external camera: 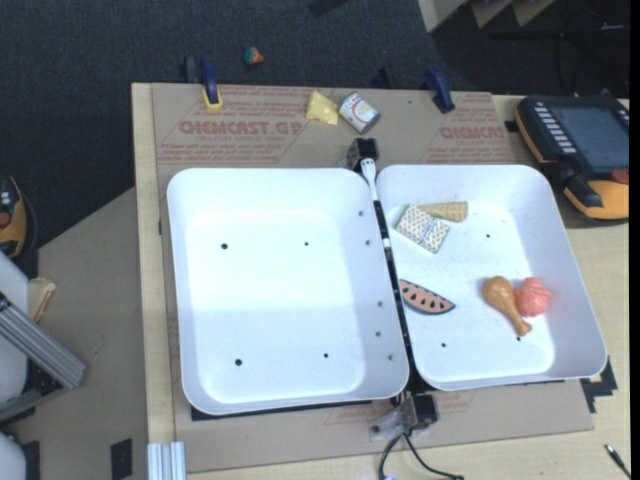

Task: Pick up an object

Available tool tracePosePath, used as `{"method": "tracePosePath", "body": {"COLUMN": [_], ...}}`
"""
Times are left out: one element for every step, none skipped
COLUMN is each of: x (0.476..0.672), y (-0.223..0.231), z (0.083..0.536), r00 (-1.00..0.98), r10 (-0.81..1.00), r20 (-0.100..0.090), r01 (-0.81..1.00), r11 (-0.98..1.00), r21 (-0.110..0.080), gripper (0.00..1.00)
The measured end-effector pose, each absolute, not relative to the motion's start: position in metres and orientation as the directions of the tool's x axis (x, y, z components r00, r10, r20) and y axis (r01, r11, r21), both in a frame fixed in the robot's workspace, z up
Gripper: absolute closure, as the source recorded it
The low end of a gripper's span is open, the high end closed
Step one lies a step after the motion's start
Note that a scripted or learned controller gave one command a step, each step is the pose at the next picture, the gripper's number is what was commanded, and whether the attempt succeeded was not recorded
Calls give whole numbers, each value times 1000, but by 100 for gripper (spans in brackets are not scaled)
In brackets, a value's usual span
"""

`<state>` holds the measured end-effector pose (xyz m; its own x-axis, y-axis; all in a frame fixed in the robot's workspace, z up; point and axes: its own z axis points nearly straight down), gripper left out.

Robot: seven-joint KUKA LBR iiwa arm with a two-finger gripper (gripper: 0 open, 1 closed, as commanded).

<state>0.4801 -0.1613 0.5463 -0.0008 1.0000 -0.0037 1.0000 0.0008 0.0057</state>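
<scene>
Toy chicken drumstick sits touching the pink ball in the right bin, so we'd probably nudge both; gripper state, can't tell.

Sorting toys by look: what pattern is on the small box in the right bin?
Checkered box, camera view.

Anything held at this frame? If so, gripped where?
Nothing is seen held. The watermelon slice, drumstick, pink piece, cracker box and cone all lie loose in the right bin.
</scene>
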Motion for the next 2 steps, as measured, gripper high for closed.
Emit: {"method": "tracePosePath", "body": {"x": [481,525], "y": [-161,-154], "z": [558,427], "r00": [-1,-1], "r10": [1000,1000], "r20": [-7,3], "r01": [1000,1000], "r11": [1,1], "r21": [11,-11], "gripper": [100,100]}}
